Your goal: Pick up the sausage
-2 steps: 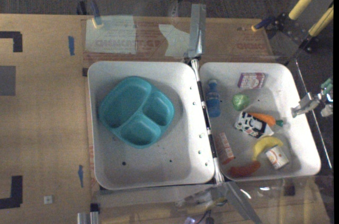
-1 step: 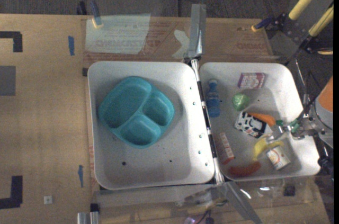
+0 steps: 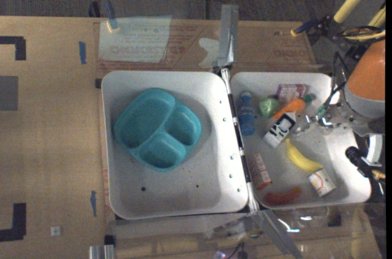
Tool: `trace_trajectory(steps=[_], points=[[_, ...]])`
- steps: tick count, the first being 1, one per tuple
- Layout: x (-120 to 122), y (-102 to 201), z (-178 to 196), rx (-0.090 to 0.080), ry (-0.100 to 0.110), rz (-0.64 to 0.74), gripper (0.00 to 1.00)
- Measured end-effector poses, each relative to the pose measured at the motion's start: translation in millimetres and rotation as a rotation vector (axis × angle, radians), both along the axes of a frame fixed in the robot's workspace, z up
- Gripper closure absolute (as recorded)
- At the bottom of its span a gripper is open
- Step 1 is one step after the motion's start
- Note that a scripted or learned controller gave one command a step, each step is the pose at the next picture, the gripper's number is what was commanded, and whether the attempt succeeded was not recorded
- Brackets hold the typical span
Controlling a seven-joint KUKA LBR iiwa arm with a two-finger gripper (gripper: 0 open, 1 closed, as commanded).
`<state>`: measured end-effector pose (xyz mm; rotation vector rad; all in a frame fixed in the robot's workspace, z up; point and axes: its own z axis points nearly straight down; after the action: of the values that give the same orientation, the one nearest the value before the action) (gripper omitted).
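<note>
at right bin (image 3: 343, 187), near edge: sausage (image 3: 282, 195) lying free, not lifted.
gripper (image 3: 312, 122): hovers well apart; i cannot tell finger state.
left: approach, grasp, lift.

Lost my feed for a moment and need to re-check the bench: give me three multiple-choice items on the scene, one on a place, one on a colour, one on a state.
1. Where does the sausage lie?
A. right bin, near front wall
B. on the divided plate
C. on the bench outside the bins

2. What colour is the divided plate?
A. red
B. teal
C. yellow

3. The sausage is
A. lifted above the bin
B. lying on the bin floor
C. standing on end

Key: 1 A, it rests by the front wall of the right bin. 2 B, the plate in the left bin is teal. 3 B, it lies flat, apart from the gripper.
</note>
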<state>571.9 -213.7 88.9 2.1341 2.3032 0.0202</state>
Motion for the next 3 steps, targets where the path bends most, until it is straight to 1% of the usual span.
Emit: trace_trajectory(steps=[1,2,3], points=[[42,22,-2,-0.011,0.003,-0.05,0.0],[81,16,-5,-0.001,0.091,-0.325,0.0],[87,24,-5,-0.012,0.051,-0.541,0.0]])
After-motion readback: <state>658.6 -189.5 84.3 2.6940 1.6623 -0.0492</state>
